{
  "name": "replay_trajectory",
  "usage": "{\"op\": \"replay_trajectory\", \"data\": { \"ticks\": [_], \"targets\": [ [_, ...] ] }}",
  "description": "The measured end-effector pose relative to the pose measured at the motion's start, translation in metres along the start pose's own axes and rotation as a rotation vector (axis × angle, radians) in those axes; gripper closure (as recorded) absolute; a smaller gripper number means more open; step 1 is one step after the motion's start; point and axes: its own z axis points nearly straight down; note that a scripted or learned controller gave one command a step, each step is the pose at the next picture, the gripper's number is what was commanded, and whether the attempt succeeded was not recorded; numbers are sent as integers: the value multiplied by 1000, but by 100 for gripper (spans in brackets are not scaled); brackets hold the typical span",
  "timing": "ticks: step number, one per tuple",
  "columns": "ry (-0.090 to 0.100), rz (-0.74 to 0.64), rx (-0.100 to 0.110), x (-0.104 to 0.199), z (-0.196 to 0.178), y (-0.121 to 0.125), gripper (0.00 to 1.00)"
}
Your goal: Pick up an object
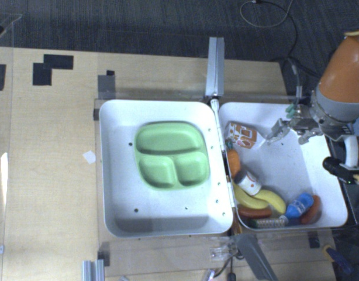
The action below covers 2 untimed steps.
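Observation:
The right bin (320, 157) holds several objects. A white and orange packet (242, 135) lies at its upper left. Below that are an orange carrot-like piece (233, 163), a small white jar (248, 184), a yellow banana (262, 199), a red sausage-like piece (255, 213) and a blue bottle (300, 205). My gripper (292, 133) hangs over the upper middle of this bin, just right of the packet. Its fingers (277, 131) look spread, so it is open with nothing between them.
A green divided tray (171, 155) lies in the left bin (118, 174). A metal divider bar (215, 69) runs between the bins. The arm's orange band (346, 69) sits above the right bin's far right corner. A black cable (267, 10) loops on the floor behind.

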Motion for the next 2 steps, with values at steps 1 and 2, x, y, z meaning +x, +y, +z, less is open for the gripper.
{"op": "replay_trajectory", "data": {
  "ticks": [1,2],
  "targets": [
    [0,-4,-5,1,-11,2,100],
    [-3,-100,-5,-59,-99,30,100]
  ]
}}
